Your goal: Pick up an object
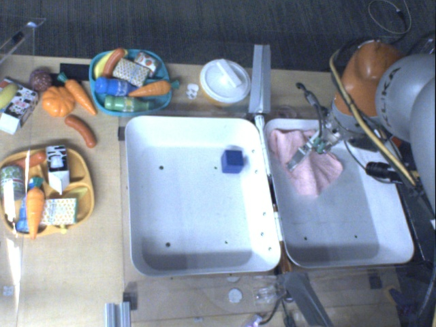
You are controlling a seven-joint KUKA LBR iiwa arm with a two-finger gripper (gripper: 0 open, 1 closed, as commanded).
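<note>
- A grey robot arm (409,94) with an orange band reaches in from the right of the overhead view, over the right-hand white bin (381,251).
- Its gripper (308,150) sits low over a crumpled pink cloth (306,165) at the far left of that bin. The fingers point down and to the left, their tips on or just above the fabric.
- The fingers are too small and blurred to read, so I cannot tell whether they are spread or closed, or whether any cloth lies between them.
- The cloth lies directly beneath the gripper, bunched and spreading toward the bin's middle. It looks flat on the bin floor, not lifted.
- Well to the gripper's left, in the neighbouring white bin (150,251), sits a small blue cube (233,161), apart from everything else.
- Beyond the gripper, up and left, a white lidded tub (225,80) stands on the bench.
- Far to the left are a blue bowl of toy food (129,82) and a yellow tray of toy food (44,193).
- Progress, as a judgement: the arm is positioned at the cloth, so the approach looks complete. Securing a hold and lifting remain; nothing appears picked up yet.
</note>
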